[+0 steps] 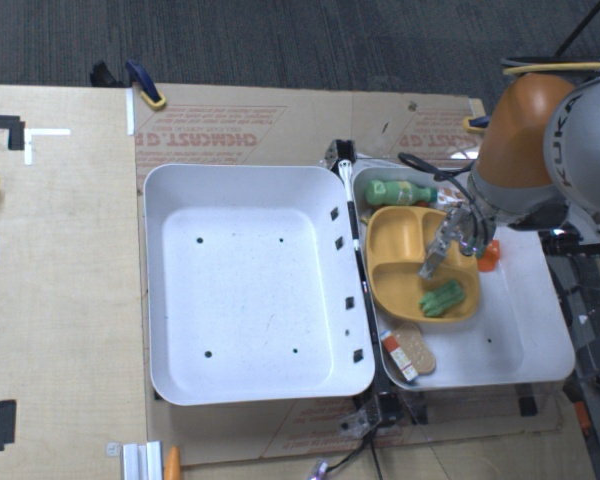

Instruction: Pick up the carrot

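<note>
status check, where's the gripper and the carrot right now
Gripper over yellow divided plate in right bin. Carrot at plate's right edge, partly hidden behind gripper, not held. Green toy on plate nearby.

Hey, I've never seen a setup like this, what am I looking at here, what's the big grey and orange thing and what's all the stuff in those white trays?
This is one picture from a camera fixed above a workbench, looking down at a slant. The grey and orange thing is a robot arm reaching in from the right. Its end effector, the grasping part, hangs over the right bin. Nothing can be seen held in it. In that bin lie a yellow divided tray with a green toy vegetable in it, a green bottle behind the tray, a small packet in front, and an orange piece, probably the carrot, beside the tray. The left bin sits alongside.
</note>
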You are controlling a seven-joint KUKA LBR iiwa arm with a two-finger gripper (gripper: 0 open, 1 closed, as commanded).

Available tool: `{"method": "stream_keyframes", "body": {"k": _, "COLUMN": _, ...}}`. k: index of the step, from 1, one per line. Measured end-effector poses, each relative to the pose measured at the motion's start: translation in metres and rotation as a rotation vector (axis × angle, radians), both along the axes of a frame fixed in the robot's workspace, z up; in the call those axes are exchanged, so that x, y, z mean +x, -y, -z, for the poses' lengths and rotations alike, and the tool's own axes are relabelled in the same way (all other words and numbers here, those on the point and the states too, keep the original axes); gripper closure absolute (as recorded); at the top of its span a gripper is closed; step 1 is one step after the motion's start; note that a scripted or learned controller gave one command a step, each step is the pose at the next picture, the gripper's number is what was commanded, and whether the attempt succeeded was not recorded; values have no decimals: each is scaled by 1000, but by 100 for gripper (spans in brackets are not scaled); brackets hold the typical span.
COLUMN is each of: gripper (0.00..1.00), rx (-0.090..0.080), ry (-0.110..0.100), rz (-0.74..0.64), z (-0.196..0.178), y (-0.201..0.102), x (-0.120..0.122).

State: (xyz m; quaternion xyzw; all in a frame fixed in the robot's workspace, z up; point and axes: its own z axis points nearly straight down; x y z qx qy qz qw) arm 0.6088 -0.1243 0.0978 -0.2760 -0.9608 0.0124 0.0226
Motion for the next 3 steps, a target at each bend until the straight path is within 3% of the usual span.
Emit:
{"method": "stream_keyframes", "body": {"k": 2, "gripper": 100, "rx": -2, "ry": -18, "rz": -6, "z": -15, "y": 1, "x": -4}}
{"method": "stream_keyframes", "body": {"k": 3, "gripper": 100, "rx": 7, "ry": 49, "rz": 102, "z": -92, "y": -41, "x": 43}}
